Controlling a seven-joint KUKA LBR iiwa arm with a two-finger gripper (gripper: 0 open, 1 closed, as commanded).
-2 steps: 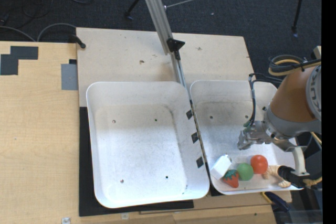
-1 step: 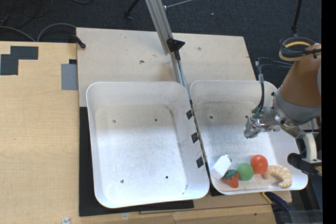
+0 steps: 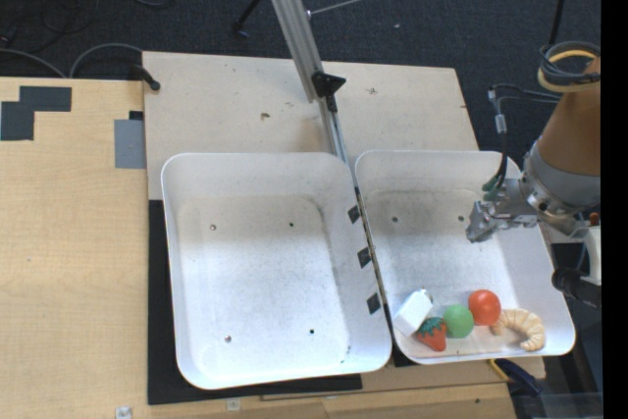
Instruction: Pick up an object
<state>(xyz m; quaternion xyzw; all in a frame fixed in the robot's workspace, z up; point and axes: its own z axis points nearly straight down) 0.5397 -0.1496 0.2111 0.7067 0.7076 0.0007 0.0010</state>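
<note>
Along the near edge of the right bin (image 3: 446, 174) lies a row of small things: a white block (image 3: 413, 309), a strawberry (image 3: 433, 335), a green ball (image 3: 458, 320), a red ball (image 3: 484, 305) and a tan curved piece (image 3: 523, 328). The tool (image 3: 481, 223) hangs farther back by the right wall, well apart from them; whether it is clenched I cannot tell. The red ball lies almost straight nearward of it, so the coming move looks like a nearward reach.

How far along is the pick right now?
Done: nothing looks picked yet. The white block, strawberry, green ball, red ball and croissant-shaped toy all lie at the near edge of the right bin. In hand: the pincer is over the bin's right side, apart from them. Left: reaching one, grasping and lifting.
</note>
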